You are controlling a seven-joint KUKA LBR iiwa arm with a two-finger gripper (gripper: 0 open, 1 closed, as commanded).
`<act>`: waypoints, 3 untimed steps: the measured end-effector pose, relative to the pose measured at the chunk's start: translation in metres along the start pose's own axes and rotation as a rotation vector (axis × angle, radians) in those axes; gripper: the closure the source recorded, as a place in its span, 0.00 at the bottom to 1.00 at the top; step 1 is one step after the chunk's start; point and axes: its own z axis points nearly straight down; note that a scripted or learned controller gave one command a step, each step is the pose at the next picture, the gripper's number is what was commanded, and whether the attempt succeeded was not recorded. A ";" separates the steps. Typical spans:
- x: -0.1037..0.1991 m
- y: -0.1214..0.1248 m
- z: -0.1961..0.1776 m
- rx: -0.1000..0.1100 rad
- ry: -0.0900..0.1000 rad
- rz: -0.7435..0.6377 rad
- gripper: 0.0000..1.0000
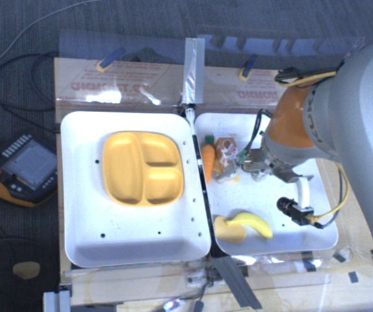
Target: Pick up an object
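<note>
Grey arm (352,116) with its orange band fills the right side, reaching down into the right bin (316,239). Its claw (250,163) hangs low in that bin, just beside a clear bag of brownish food (225,155); whether it is open or closed I cannot tell, and nothing shows as gripped. Left of the bag, a carrot (207,161) lies against the bin's left wall. A banana (251,223) rests near the front wall, touching a pale yellow lump (227,231). On the desk beside it, the left bin (82,239) holds a yellow divided plate (142,168), flat and near its middle.
</note>
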 end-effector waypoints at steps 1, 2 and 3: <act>-0.026 0.068 0.002 0.005 0.001 -0.175 0.00; -0.019 0.087 0.004 0.050 0.002 -0.145 0.00; -0.017 0.089 0.004 0.045 0.003 -0.061 0.00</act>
